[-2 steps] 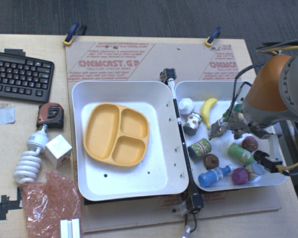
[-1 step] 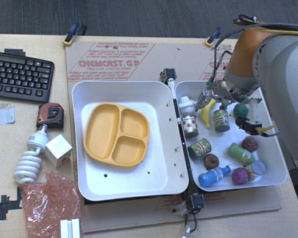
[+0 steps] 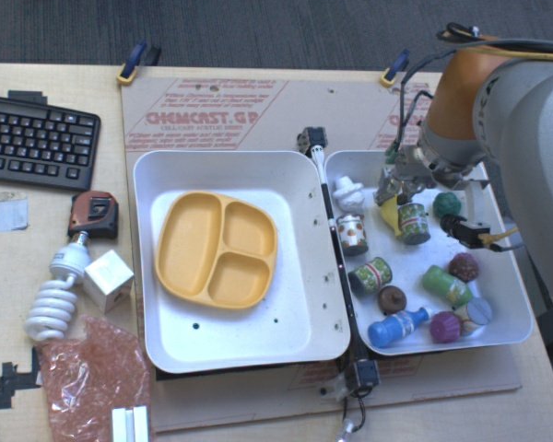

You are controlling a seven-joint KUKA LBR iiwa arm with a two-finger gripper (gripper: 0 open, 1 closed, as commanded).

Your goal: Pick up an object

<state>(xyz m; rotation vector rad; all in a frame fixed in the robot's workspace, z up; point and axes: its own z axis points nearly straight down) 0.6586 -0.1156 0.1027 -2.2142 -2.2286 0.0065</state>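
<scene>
- My pincer [image 3: 398, 191] hangs low in the right bin [image 3: 507, 325], near its twelve o'clock side.
- I cannot tell if it is open or closed.
- A green can [image 3: 413, 224] and a yellow toy [image 3: 388, 215] sit just under it, at six o'clock, easy to grab.
- The left bin [image 3: 157, 330] holds a yellow tray [image 3: 217, 250].

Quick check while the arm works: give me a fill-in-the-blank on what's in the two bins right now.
1. The yellow divided plate lies in the ____ bin as the camera sees it.
2. That plate has ____ compartments.
3. The blue bottle lies in the ____ bin as the camera sees it.
4. The gripper hangs over the ____ bin.

Missing words: left; three; right; right
</scene>
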